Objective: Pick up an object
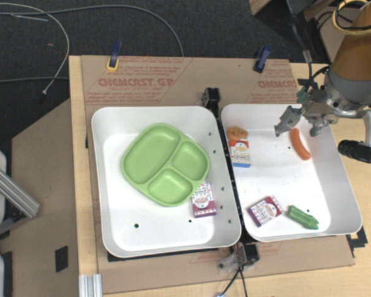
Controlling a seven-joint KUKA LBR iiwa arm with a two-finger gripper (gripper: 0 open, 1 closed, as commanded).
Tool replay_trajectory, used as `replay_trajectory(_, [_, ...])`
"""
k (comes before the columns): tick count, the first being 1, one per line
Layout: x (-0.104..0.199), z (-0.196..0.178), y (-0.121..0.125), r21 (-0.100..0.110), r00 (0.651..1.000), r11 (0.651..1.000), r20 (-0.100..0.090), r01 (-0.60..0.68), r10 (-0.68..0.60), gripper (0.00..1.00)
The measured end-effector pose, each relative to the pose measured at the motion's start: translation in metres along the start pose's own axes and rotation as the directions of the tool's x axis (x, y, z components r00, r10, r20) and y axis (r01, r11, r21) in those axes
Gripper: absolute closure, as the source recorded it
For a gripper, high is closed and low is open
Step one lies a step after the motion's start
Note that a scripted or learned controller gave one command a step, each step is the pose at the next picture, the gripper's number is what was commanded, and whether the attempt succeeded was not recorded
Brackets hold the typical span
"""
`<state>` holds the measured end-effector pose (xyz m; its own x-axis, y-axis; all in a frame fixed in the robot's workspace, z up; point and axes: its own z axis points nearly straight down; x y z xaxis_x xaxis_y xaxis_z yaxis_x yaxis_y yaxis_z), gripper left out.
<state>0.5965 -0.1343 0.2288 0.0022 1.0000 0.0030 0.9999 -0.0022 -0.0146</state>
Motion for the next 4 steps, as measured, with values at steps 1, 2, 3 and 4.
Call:
replay_trajectory(1, [0.000, -0.008, 0.003, -0.014, 1.000, 1.000, 0.002, 0.003, -0.003, 0.00])
replay_trajectory(2, [0.010, 0.040, 0.003, -0.008, 1.000, 1.000, 0.001, 0.003, -0.003, 0.00])
replay_trajectory(3, [0.002, 0.090, 0.009, -0.012, 1.000, 1.000, 0.002, 0.002, -0.002, 0.00])
replay_trajectory(4, [0.003, 0.143, 0.009, -0.008, 1.000, 1.000, 0.001, 0.002, -0.002, 0.00])
